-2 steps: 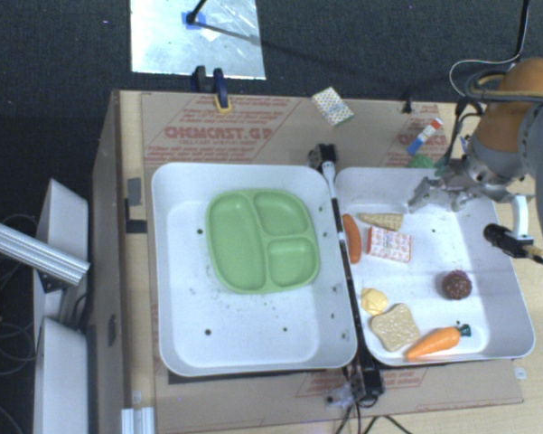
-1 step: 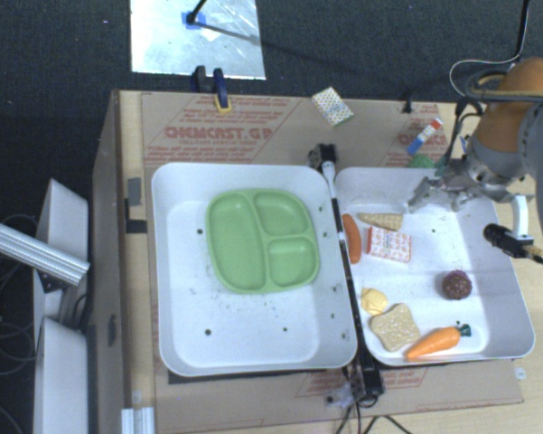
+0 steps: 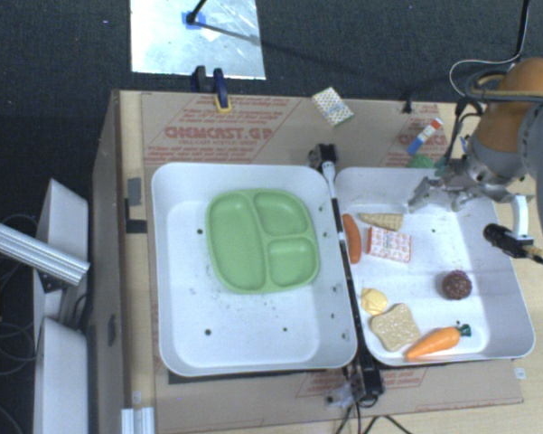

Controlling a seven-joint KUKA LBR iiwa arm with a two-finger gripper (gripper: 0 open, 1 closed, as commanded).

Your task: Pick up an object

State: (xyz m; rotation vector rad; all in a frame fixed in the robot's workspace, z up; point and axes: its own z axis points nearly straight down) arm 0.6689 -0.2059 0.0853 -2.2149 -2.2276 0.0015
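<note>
Nearest you in the right bin lies a toy carrot, orange with a green tip, its long axis running roughly left to right and tilted slightly, the green end pointing right toward the bin's near right corner. Just left of it you have a slice of toast, tan with a speckled face, and touching its upper left a small yellow piece. A little farther back on the right sits a dark brown round lump, well apart from the others. Next come a red and white packet and, beside it along the bin's left wall, a hot dog sausage, orange-red, its long axis running near to far. Just beyond the packet you see a pale wedge-shaped cracker. At the far right of that bin, the claw hangs low over the bin floor with nothing between its fingers; they look spread apart. The left bin holds a green divided plate with three compartments. Both bins rest on the counter, where a small patterned packet lies at the far edge
</note>
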